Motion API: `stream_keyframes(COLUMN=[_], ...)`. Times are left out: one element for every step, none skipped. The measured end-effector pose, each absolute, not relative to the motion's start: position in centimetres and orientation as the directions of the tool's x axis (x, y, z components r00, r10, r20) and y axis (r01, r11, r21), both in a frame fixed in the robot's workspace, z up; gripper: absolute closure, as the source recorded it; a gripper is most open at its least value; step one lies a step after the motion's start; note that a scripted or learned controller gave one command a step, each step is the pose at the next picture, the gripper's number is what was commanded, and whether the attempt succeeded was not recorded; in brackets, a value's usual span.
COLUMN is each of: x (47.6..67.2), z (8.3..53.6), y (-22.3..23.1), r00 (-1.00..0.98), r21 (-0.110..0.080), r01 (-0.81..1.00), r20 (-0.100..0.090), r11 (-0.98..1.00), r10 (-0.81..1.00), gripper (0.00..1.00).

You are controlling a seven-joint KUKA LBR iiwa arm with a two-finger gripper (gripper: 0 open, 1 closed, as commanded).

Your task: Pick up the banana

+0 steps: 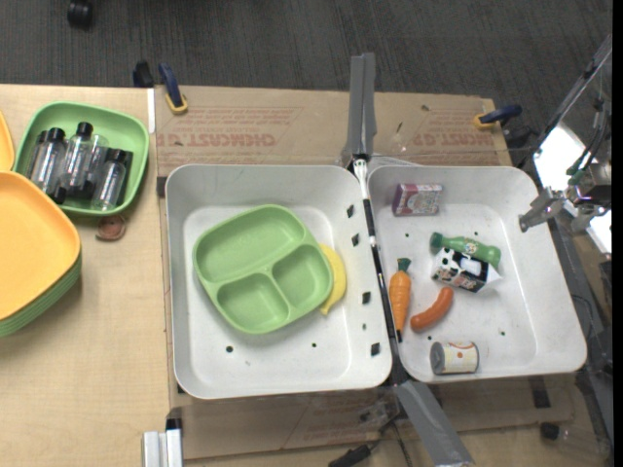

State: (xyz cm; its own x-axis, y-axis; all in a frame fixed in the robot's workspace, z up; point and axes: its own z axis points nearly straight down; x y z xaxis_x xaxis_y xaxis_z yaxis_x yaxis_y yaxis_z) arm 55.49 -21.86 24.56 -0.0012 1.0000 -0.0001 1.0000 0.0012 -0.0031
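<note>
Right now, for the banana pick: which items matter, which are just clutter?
Job:
yellow banana, tucked against the green divided plate
two-finger gripper

Clutter:
orange carrot
orange-red sausage
purple box
green bottle
small tin can

The scene is viewed by one fixed camera, set above the bench (292, 125) and angled down at a slant. Both white bins are framed whole, left bin (185, 290) and right bin (545, 309), at medium range. Carpeted floor (292, 17) is taken in along the top, beyond the bench.
</note>
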Motion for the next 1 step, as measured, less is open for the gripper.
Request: stream_keyframes(x=[55.52], z=[25.36], y=[-21.91], r00=[-0.003], r21=[-0.004], r01=[1.000], r20=[-0.001], r11=[0.003], r10=[1.000], gripper=[1.00])
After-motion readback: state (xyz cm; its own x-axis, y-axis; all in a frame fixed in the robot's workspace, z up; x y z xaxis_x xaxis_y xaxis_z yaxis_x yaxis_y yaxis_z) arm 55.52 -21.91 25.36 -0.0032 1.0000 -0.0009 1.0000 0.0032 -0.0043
